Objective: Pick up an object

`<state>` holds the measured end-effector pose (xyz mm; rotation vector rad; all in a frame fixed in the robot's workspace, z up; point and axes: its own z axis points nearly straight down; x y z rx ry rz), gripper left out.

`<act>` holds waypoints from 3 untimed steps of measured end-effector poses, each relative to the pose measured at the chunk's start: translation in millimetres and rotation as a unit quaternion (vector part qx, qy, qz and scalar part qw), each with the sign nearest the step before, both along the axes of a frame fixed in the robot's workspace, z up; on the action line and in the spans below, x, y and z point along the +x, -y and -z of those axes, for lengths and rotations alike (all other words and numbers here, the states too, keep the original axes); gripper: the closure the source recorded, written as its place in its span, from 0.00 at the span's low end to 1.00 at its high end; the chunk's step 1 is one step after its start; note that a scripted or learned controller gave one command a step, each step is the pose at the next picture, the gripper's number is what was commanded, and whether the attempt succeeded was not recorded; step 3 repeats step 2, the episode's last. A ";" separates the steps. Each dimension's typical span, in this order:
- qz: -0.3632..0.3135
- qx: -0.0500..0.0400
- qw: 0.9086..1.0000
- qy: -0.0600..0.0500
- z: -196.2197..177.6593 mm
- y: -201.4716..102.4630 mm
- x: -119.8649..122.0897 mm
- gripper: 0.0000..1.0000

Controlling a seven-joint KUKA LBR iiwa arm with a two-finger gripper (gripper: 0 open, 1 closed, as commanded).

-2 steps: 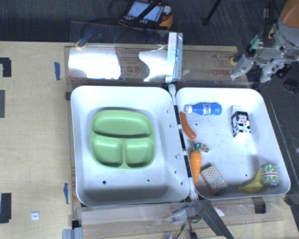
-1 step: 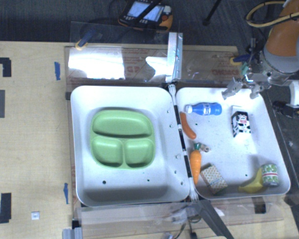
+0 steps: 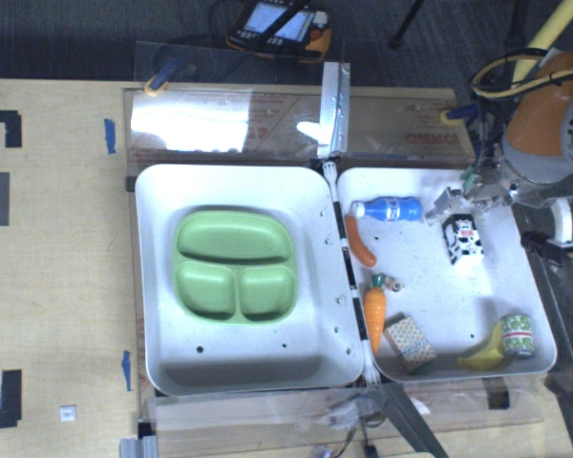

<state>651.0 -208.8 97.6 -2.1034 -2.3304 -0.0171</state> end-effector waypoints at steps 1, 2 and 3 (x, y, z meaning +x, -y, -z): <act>0.000 -0.003 1.000 0.002 -10.3 2.1 0.4 1.00; -0.019 -0.005 1.000 -0.001 -76.0 -57.1 -7.3 1.00; -0.019 -0.005 1.000 -0.001 -76.0 -57.1 -7.3 1.00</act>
